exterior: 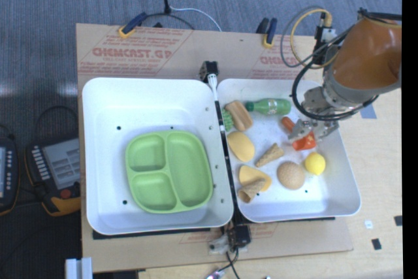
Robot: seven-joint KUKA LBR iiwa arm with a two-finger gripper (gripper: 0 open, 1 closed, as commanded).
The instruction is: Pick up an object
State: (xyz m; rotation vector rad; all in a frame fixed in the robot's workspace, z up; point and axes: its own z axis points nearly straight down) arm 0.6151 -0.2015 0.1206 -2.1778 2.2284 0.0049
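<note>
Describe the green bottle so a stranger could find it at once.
Look in the right bin, along its far wall. The bottle lies on its side there, next to a hot dog. It is the one clear green thing among yellow, tan and orange food pieces.

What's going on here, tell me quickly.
A grey and orange robot arm reaches in from the right over the right bin, trying to pick up an object. Its hand is low among the toy foods, right at a small orange-red piece, near the yellow ball and the green bottle. I can't tell whether it grips anything. The left bin contains a green divided plate.
</note>
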